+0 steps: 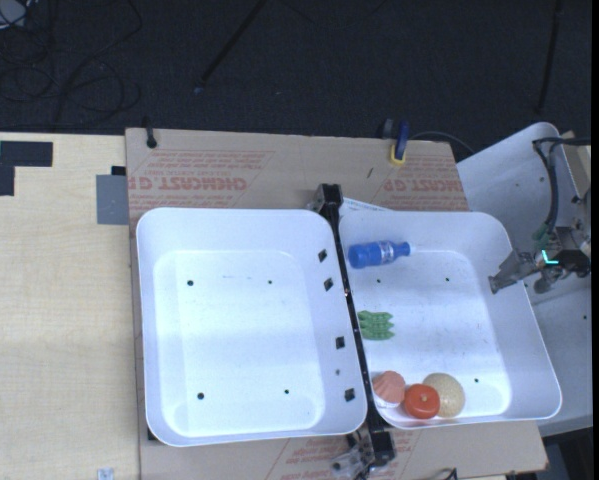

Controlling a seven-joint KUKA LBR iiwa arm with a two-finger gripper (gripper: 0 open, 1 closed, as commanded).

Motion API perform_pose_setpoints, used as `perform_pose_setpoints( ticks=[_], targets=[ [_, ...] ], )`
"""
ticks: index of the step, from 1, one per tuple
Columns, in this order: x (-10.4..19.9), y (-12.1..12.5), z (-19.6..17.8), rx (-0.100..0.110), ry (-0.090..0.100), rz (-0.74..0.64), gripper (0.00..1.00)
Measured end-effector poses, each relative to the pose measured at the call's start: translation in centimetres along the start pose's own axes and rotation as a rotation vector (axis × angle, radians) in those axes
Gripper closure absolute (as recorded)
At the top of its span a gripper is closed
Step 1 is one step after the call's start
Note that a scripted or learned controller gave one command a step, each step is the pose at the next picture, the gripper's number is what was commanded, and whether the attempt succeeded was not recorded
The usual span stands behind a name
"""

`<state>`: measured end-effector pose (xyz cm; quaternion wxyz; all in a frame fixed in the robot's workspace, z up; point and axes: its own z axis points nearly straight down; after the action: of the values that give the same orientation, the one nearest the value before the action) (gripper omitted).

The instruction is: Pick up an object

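Pincer (519,271) sits at right bin's (524,338) right rim, finger state unreadable. Target blue plastic bottle (378,254): lies alone, you get clear approach. Avoid clustered round pieces (419,396) in near corner.

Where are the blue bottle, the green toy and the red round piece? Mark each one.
blue bottle (377,254), camera view, on the middle of its body.
green toy (375,325), camera view, on its centre.
red round piece (421,401), camera view, on its top face.

Blue bottle (378,254) lies in right bin (524,363).
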<state>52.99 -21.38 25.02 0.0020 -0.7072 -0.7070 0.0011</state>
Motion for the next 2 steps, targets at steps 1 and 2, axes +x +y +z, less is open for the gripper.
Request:
perform_pose_setpoints(
  ticks=[1,2],
  targets=[
    [-0.06,-0.01,-0.96,0.001,0.000,-0.001,1.00],
    [-0.06,-0.02,-0.93,0.002,0.001,-0.001,0.00]
  ],
)
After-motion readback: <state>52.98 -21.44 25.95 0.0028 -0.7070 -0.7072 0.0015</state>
